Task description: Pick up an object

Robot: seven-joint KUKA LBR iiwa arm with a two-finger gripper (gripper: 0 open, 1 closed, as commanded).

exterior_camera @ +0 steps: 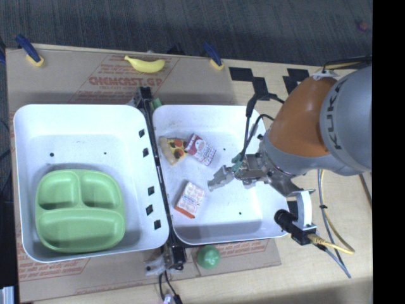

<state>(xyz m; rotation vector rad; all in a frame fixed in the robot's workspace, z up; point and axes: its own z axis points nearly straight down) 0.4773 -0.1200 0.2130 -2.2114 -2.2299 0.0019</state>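
Observation:
The right white bin (253, 227) holds three small things. A yellow and orange piece (172, 149) lies at its upper left, with a red and white packet (202, 149) just to its right. An orange and white packet (190, 199) lies lower down, near the bin's middle. My gripper (217, 180) hangs low over the bin floor, a little right of the orange and white packet and below the red and white one. It touches neither of them, and nothing shows in its grasp. The grey and orange arm (310, 132) covers the bin's right side.
The left bin (25, 125) holds a green divided plate (79, 209). A yellow banana (145, 63) lies on the cardboard behind the bins, and a green ball (207, 256) in front of them. Blue clamps (28, 49) grip the cardboard's back edge. Cables trail at the right.

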